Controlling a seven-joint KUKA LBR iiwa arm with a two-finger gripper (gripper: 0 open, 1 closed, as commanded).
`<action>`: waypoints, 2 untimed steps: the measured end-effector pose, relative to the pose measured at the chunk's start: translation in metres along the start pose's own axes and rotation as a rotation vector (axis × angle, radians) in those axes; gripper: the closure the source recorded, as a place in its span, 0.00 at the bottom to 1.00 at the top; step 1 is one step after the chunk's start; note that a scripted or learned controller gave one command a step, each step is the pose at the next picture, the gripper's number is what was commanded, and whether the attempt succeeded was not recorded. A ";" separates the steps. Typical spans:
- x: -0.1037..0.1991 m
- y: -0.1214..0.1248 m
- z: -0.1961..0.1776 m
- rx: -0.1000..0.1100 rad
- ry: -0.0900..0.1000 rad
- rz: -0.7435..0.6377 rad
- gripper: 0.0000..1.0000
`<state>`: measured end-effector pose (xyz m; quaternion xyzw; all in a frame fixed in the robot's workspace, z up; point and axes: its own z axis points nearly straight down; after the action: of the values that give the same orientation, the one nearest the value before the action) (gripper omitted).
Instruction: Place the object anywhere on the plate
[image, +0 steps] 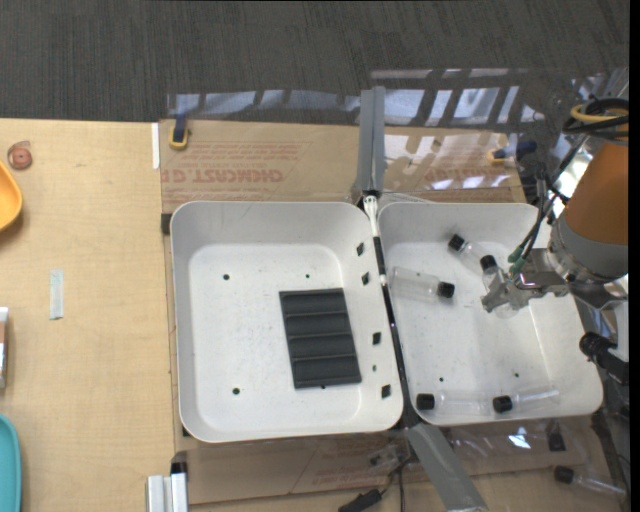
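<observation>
A black ribbed plate (320, 338) lies flat in the middle of the left bin (200, 300). Several clear tubes with black caps are scattered in the right bin (560, 400): one (420, 286) near its left wall, two short ones (458, 243) (488, 264) toward the back, and two (450, 404) (525, 400) along the front wall. My gripper (500, 298) hangs over the middle of the right bin, just right of the tube by the left wall and below the capped piece at the back. Nothing can be seen in its grasp.
The grey arm with its orange band (610, 195) comes in over the right bin's far right side, with cables (535, 235) trailing beside it. A metal divider (372, 150) runs behind the bins. Cardboard (260, 165) lies under them, and a wooden table (80, 300) extends to the left.
</observation>
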<state>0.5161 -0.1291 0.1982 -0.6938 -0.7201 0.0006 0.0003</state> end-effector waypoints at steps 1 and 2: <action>0.042 0.095 -0.016 0.002 -0.001 -0.016 1.00; 0.116 0.102 0.008 0.002 -0.001 -0.189 1.00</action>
<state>0.6134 -0.0094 0.1903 -0.6229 -0.7823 0.0015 0.0006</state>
